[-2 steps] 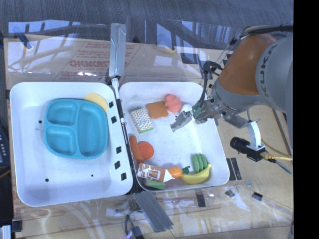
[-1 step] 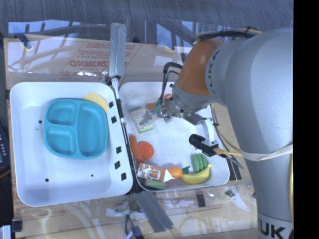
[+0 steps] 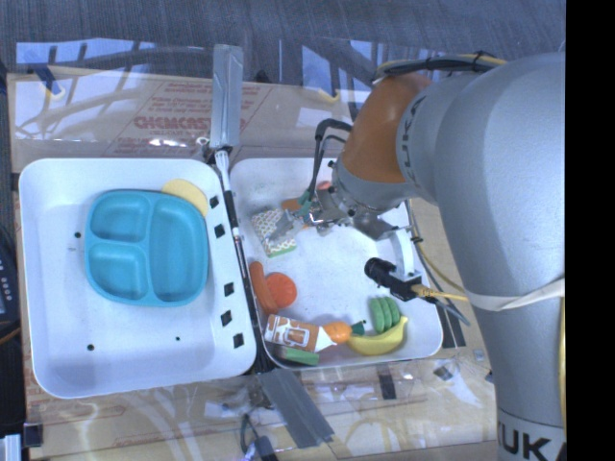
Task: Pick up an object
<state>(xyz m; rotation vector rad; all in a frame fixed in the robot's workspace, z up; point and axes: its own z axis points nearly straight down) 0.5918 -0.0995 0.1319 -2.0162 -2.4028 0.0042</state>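
Observation:
My gripper (image 3: 291,221) reaches down into the upper left part of the right bin (image 3: 332,275). It sits right at a small packet with a green and white checked pattern (image 3: 273,232), which lies against the bin's left wall. The gripper's tip overlaps the packet's right edge, and the view does not show whether the packet is held. A small orange piece (image 3: 291,204) peeks out just behind the gripper.
Along the right bin's front lie a red-orange toy (image 3: 275,289), a small carton (image 3: 291,334), a carrot-like piece (image 3: 337,332), a banana (image 3: 381,340) and a green item (image 3: 386,312). The left bin (image 3: 58,339) holds a blue divided plate (image 3: 148,247) and a yellow piece (image 3: 188,193).

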